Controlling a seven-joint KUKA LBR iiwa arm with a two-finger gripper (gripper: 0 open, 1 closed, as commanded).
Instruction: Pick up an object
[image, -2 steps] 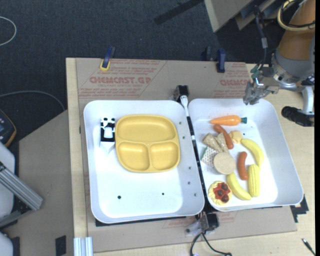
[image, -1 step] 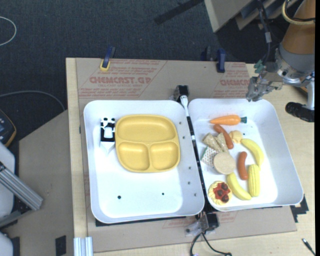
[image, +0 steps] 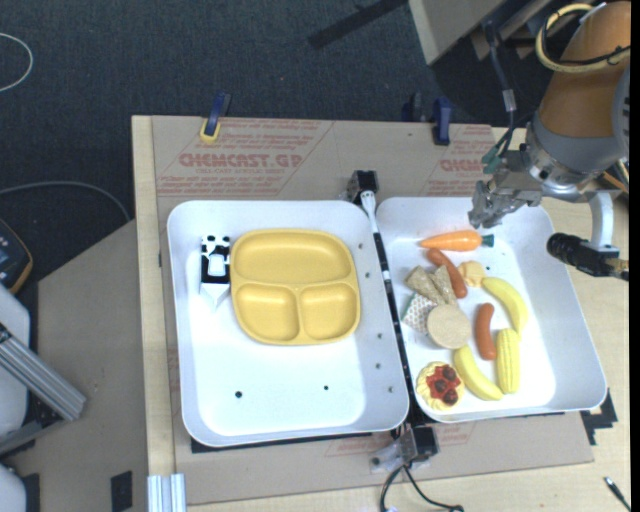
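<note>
Two bins (image: 190, 330): tray (image: 295, 285), food (image: 470, 320)

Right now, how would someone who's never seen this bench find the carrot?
Look at the right-hand white bin, the one with the toy food. At its far end, just below the gripper, lies the carrot on its side. It is the only bright orange, pointed piece with a small green stub, set apart above the sausages and bananas.

cam: fixed overhead | slanted down | both bins (image: 190, 300) framed
</note>
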